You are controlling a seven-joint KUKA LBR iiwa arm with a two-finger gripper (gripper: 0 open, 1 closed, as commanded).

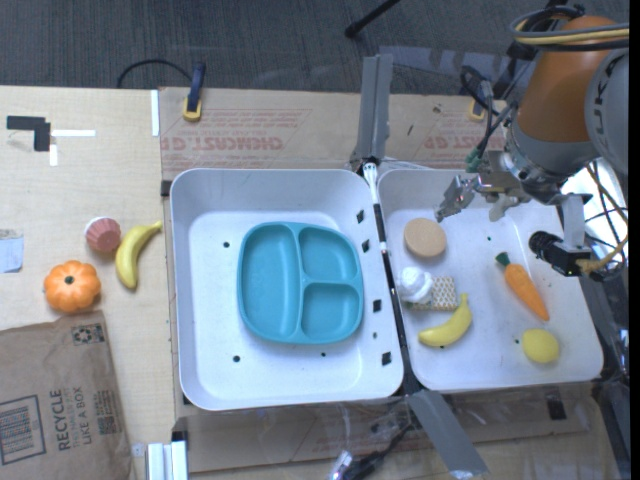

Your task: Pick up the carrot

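The carrot [523, 287] lies in the right bin [575, 366], toward its 3 o'clock side, leaf end pointing to 11 o'clock. The tool [478, 196] hangs over the bin's 12 o'clock end, well apart from the carrot; whether it is apart or together cannot be told. A lemon [540, 345] sits at the carrot's 6 o'clock, a banana [447, 326] at its 8 o'clock.

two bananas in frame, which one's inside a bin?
The banana in the right bin, lying just below the waffle piece. The other banana sits out on the bench, beside the small pumpkin.
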